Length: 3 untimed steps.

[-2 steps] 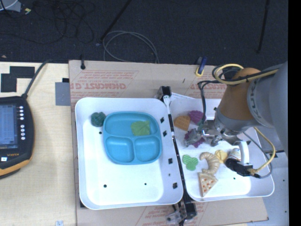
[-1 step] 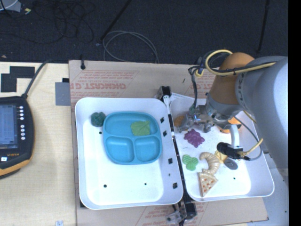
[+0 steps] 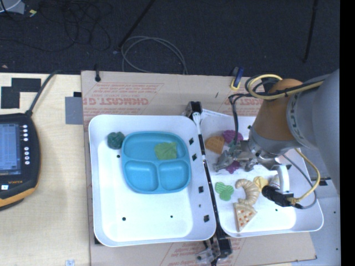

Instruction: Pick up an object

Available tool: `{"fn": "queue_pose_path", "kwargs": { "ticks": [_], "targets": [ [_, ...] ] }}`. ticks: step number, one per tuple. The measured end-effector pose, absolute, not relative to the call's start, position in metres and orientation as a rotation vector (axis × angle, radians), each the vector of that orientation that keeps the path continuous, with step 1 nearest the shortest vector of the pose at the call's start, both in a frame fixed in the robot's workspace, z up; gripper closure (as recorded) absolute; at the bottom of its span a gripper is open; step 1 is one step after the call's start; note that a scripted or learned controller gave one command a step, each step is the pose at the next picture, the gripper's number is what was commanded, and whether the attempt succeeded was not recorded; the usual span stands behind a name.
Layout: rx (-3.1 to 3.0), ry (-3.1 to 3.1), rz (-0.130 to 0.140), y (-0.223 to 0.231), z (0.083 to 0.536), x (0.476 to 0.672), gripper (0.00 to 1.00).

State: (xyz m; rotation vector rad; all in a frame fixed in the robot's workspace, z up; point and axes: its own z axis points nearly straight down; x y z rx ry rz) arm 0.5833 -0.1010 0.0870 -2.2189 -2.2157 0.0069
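Cardboard sheeting (image 3: 138,96) underlies two white bins. Right bin (image 3: 310,218): the gripper (image 3: 236,158) sits low over a purple item (image 3: 229,136), partly hidden; its opening state cannot be determined. Nearby lie an orange lump (image 3: 214,144), green leaf shape (image 3: 224,190), curved tan pastry (image 3: 249,188) and pizza wedge (image 3: 243,215). Left bin (image 3: 105,215): a blue three-compartment tray (image 3: 155,162) carries a pale green leaf (image 3: 166,150); a dark green ball (image 3: 115,140) rests beside it. A control pendant (image 3: 16,157) is cut off at left.
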Motion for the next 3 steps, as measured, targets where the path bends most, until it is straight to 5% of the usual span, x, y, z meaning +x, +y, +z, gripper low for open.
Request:
{"fn": "queue_pose_path", "kwargs": {
  "ticks": [1,2,3],
  "targets": [
    [-2.219,-2.225,-0.003,-0.087,0.088,0.641,0.00],
    [-2.221,-2.214,0.009,-0.115,0.087,0.587,0.00],
    [-2.215,-2.221,0.003,-0.090,0.087,0.645,0.00]
  ]
}}
